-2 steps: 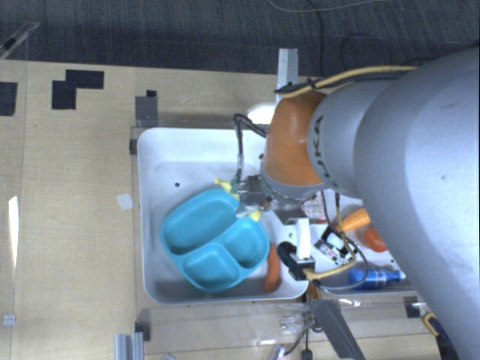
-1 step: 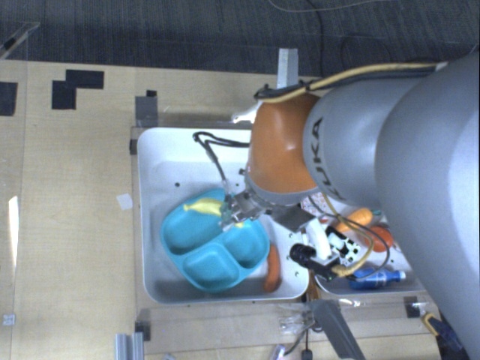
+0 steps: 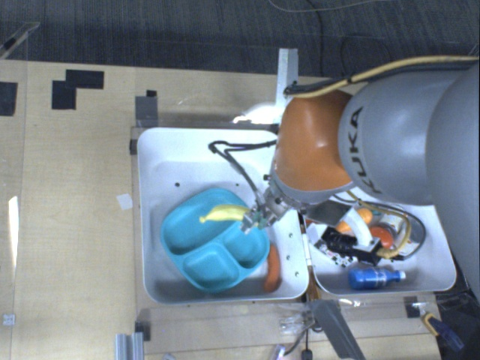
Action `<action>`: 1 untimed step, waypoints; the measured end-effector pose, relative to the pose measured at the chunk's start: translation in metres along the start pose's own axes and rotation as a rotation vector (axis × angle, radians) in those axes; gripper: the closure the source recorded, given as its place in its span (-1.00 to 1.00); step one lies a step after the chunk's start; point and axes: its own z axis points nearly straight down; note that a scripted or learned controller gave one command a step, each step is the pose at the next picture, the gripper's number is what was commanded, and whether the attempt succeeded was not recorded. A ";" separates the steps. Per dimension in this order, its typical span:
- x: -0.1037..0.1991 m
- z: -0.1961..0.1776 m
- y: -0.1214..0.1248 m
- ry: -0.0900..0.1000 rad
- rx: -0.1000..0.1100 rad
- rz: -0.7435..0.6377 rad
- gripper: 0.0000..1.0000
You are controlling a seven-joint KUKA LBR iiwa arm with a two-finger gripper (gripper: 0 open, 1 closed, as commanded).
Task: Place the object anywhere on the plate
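A blue divided plate (image 3: 214,240) lies in the left white bin (image 3: 161,178). A yellow banana-shaped object (image 3: 223,214) rests over the plate's upper compartment, its right end at the gripper (image 3: 256,219). The gripper hangs over the plate's right rim under the orange wrist band (image 3: 311,145). Its fingertips sit against the banana's end, too small and dark to read.
An orange carrot-like piece (image 3: 273,268) lies in the left bin beside the plate's right edge. The right bin (image 3: 442,265) holds a blue bottle (image 3: 375,278), black, white and orange items. A black cable (image 3: 232,154) loops over the left bin. The grey arm covers the upper right.
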 end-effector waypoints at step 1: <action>0.000 0.000 0.000 0.000 0.000 0.000 -1.00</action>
